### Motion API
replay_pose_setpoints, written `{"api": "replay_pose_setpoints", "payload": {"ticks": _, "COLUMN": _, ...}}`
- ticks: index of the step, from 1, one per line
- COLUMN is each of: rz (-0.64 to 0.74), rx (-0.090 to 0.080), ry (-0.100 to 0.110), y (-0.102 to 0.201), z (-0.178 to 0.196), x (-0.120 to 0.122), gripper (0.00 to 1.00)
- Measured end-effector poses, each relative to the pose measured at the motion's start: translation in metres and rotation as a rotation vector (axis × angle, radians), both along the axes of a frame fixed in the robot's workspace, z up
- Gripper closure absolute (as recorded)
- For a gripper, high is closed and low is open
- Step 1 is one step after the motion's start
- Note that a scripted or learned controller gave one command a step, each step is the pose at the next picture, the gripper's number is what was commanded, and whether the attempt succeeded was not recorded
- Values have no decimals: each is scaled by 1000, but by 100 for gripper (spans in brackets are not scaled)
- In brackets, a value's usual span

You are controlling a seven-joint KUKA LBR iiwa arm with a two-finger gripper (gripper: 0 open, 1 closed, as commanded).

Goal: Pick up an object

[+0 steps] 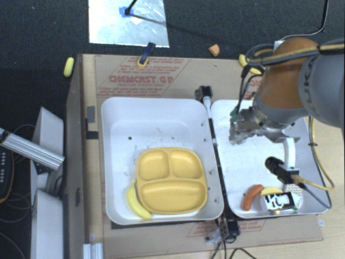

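White plastic forms both shallow bins, set side by side on a cardboard sheet [135,74] printed in red. The left bin [151,117] holds a yellow divided plate [171,179] lying flat towards its near edge, with a banana [135,201] tucked against the plate's lower left corner and partly under it. In the right bin [242,169] an orange sausage-shaped piece [251,196] lies near the front wall, just beside a black-and-white carton [281,200] that sits in the front right part of the bin. The gripper [239,135] hangs over the far left part of the right bin, close to the wall shared with the left bin and well apart from the sausage-shaped piece and the carton. Whether the claw is wide or narrow cannot be told from this slant, and nothing shows held in it.
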State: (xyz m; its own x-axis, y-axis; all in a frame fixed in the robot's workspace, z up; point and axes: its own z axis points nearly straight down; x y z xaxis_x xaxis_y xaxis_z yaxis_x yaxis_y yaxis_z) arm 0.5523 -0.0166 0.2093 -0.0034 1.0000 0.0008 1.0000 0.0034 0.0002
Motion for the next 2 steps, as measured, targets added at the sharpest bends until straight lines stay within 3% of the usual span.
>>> {"api": "replay_pose_setpoints", "payload": {"ticks": 1, "rz": 1, "rx": 0, "ry": 0, "y": 37, "z": -25, "x": 50, "gripper": 100}}
{"api": "replay_pose_setpoints", "payload": {"ticks": 2, "rz": -2, "rx": -2, "ry": -1, "y": 11, "z": -25, "x": 43, "gripper": 100}}
